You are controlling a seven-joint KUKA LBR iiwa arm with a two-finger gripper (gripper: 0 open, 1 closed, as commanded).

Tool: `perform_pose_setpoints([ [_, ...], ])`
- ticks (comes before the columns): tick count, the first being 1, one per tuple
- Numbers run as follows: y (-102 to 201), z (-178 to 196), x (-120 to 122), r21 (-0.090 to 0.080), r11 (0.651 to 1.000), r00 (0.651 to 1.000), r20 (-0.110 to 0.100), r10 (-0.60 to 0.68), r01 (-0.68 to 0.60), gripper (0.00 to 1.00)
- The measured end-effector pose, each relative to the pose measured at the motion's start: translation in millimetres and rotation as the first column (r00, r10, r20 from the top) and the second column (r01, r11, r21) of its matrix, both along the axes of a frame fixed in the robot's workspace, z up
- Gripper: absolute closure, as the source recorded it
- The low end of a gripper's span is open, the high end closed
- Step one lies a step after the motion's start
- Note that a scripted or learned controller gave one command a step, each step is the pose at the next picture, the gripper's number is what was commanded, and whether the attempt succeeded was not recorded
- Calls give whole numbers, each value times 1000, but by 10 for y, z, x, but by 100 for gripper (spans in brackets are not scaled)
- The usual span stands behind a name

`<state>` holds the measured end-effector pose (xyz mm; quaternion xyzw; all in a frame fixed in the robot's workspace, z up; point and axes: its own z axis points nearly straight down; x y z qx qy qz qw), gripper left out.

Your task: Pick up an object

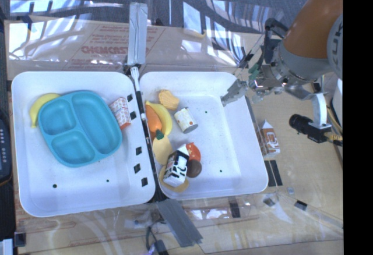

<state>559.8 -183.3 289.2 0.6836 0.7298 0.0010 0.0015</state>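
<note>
- I can see red letters on the clear plastic sheet (108, 44) behind the two bins. They are blurry and look backwards to me. I cannot read the word.
- The small can (120, 112) next to the blue plate has a red and white label. The print is too tiny for me to read.
- The black and white carton (176, 167) in the right bin has marks on it, but I cannot make out any letters.
- A small box (270, 138) lies on the bench beside the right bin. It has red and white print, too small to read.
</note>
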Motion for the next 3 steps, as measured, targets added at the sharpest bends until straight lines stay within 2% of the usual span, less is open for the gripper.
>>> perform_pose_setpoints([
  [1,751,-1579,-393,3,1000,999,-18,-30,30,0],
  [2,705,-1969,-658,2,1000,1000,-4,13,-13,0],
  [3,882,-1679,-764,1,999,999,-4,-32,32,0],
])
